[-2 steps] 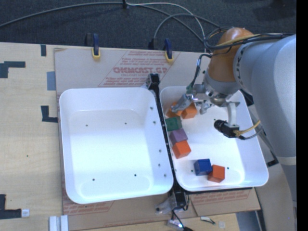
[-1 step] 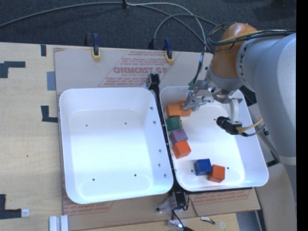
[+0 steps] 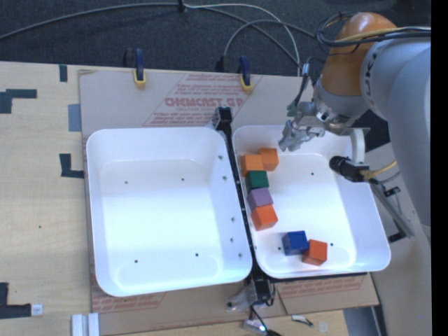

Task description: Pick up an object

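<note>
Several small blocks lie in the right bin [image 3: 357, 219]. Two orange blocks [image 3: 260, 161] sit near its top left, with a green block [image 3: 258, 180], a purple block [image 3: 261, 197] and another orange block [image 3: 264, 217] in a column below them. A blue block [image 3: 295, 242] and an orange block [image 3: 316, 252] rest near the front edge. My gripper [image 3: 292, 139] hangs over the bin's far edge, just right of the top orange blocks. Nothing shows between its fingers.
The left bin [image 3: 112, 187] stands beside the right one, with a black divider clip [image 3: 223, 115] at their shared far corner. Two clamps [image 3: 139, 67] hold the cardboard sheet at the back. Cables [image 3: 266, 30] loop behind the bins.
</note>
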Controlling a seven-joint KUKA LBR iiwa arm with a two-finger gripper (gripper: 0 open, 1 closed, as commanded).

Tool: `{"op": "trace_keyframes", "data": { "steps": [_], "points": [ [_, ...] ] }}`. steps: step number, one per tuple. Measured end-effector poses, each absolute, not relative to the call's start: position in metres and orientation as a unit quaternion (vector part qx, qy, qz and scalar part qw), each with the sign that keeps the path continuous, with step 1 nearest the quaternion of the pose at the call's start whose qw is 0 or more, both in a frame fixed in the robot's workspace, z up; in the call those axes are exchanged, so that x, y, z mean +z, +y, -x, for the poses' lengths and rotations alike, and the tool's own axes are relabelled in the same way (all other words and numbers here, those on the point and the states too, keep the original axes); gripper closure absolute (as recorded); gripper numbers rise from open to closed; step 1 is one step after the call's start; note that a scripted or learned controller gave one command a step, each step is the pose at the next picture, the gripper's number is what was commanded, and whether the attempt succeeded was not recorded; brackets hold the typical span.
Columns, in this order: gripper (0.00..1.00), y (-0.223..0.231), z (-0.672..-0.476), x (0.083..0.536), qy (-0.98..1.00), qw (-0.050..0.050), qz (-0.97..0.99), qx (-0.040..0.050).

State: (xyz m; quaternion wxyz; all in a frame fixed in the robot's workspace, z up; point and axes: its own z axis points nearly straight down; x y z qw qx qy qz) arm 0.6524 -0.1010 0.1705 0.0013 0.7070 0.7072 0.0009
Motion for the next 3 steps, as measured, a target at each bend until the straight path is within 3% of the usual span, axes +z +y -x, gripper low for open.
{"op": "trace_keyframes", "data": {
  "steps": [1,2,3],
  "points": [
    [1.0,-0.107,-0.656,0.231,0.707,0.002,-0.707,0.0015],
    [1.0,-0.106,-0.656,0.258,0.707,0.001,-0.707,0.0007],
    [1.0,-0.05,-0.653,0.253,0.709,0.0,-0.706,0.0002]
  ]
}}
